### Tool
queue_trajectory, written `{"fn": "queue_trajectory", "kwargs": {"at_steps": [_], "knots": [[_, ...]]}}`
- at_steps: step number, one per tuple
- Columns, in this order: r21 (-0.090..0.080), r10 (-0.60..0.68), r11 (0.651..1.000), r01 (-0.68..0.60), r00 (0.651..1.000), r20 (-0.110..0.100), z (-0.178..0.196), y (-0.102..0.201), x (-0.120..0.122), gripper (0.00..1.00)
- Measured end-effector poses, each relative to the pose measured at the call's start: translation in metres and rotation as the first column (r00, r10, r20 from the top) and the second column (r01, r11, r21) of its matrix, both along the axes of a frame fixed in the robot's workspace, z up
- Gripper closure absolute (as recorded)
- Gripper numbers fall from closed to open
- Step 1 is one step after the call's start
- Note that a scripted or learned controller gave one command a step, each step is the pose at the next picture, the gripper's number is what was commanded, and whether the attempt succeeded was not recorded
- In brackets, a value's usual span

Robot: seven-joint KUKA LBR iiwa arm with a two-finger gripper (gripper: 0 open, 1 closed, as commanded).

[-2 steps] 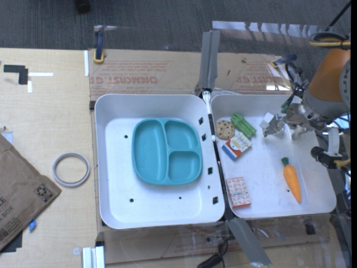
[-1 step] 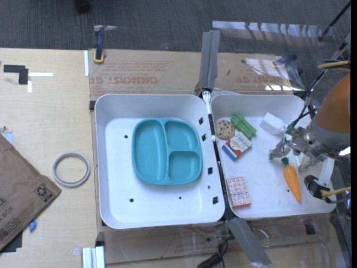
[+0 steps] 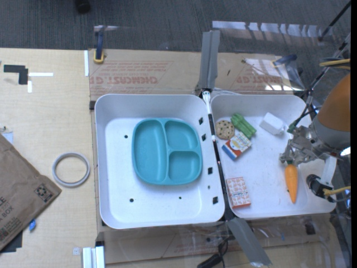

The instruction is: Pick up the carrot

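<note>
The carrot (image 3: 291,183) lies in the right bin (image 3: 262,208), near its right wall, with its long axis running almost straight from far to near: the broad top is at the far end and the tip points toward the bin's near edge. The gripper (image 3: 294,155) sits just over that broad end, touching or nearly so; whether it is open or closed I cannot tell. A cookie (image 3: 225,129), a green vegetable (image 3: 243,125), a white block (image 3: 273,124) and two small boxes (image 3: 237,192) lie further left. The left bin (image 3: 111,166) holds a teal divided plate (image 3: 167,151).
</note>
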State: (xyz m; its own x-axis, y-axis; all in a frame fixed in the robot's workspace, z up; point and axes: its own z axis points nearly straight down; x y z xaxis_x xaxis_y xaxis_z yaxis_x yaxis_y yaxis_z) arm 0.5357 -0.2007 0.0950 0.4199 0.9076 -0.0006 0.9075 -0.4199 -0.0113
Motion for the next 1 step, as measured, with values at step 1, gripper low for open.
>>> {"fn": "queue_trajectory", "kwargs": {"at_steps": [1], "knots": [[-0.003,0.307,0.952,-0.307,0.952,0.006,0.0922,0.0680,-0.0062,1.00]]}}
